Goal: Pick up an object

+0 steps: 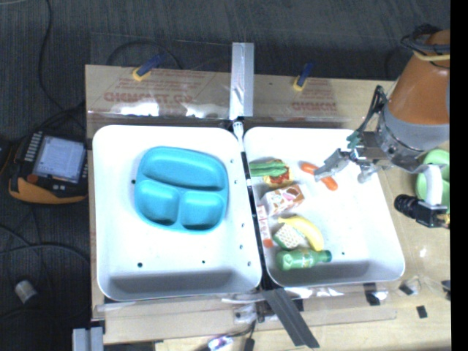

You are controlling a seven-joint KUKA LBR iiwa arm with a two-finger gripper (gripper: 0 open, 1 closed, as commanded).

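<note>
Glossy plastic — white bins (110, 218), blue tray (181, 189) — on matt wooden bench (344, 101).

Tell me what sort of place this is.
Probably a robotics lab's pick-testing bench. Two white bins sit side by side on a board, one holding a blue compartment tray, the other toy food such as a green bottle, with the gripper above it.

Arm (424, 86) cropped at right edge; claw (344, 161) blurred.
</note>
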